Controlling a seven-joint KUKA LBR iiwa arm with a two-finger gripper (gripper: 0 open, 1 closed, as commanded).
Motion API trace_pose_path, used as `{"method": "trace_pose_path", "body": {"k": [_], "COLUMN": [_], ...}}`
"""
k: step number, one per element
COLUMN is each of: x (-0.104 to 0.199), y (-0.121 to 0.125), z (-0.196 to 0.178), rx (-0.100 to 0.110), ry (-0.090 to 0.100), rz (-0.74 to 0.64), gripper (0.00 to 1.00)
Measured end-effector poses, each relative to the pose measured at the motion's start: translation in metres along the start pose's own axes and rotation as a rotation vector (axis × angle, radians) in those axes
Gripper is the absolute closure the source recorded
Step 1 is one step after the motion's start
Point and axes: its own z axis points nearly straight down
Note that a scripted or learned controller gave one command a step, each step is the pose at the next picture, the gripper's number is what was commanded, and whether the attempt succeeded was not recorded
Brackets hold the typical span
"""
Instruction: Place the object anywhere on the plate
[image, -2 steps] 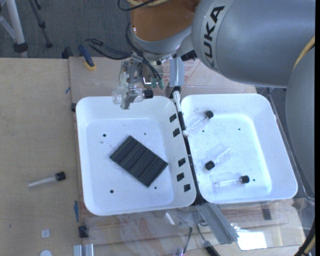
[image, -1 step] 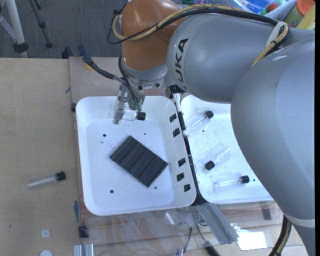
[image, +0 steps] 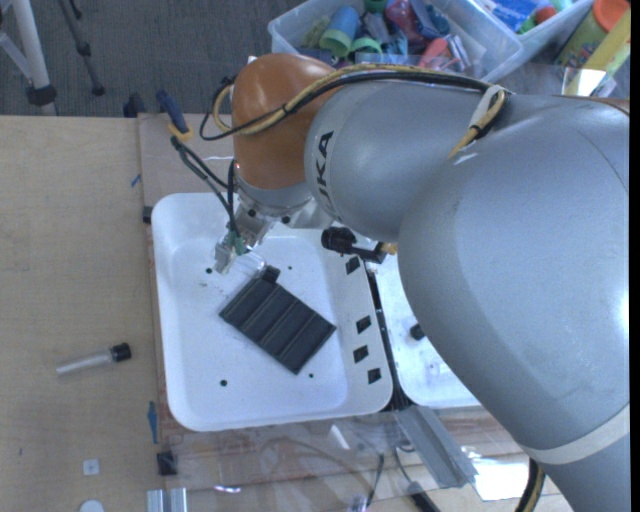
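A dark ribbed rectangular plate (image: 277, 321) lies at a slant in the middle of the left white bin (image: 190, 400). My gripper (image: 227, 254) hangs over the bin's upper left part, just above and left of the plate's top corner. A small pale object (image: 267, 272) rests at that top corner, right beside the gripper tip. The grey arm with its orange band (image: 275, 120) covers the bin's upper right.
The right bin (image: 432, 385) is mostly hidden under the arm. A clear tube with a black cap (image: 92, 359) lies on the wooden bench to the left. A clear tub of coloured toys (image: 400, 35) stands behind the bins.
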Motion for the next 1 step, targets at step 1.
{"method": "trace_pose_path", "body": {"k": [1], "x": [0.0231], "y": [-0.0152], "z": [-0.0941], "rx": [-0.005], "ry": [-0.004], "rz": [-0.419], "gripper": [1.00]}}
